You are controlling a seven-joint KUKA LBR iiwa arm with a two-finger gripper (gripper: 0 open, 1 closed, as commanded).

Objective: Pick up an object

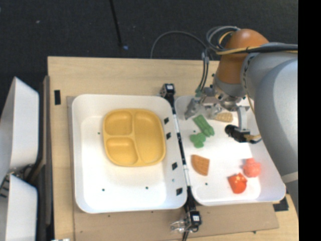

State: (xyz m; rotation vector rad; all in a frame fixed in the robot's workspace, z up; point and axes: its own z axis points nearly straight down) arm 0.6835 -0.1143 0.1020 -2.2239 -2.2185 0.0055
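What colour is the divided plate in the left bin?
Yellow. The plate shows clearly in the camera view, lying in the left bin.

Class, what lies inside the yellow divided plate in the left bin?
The yellow plate sits in the left bin; its three compartments hold nothing visible. What lies beneath the plate is covered.

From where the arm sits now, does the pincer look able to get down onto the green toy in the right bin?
Probably yes. The pincer hangs at the right bin's upper left, right beside the green toy. The toy lies alone on bare floor; the orange wedge sits apart below it, so nothing blocks a descent.
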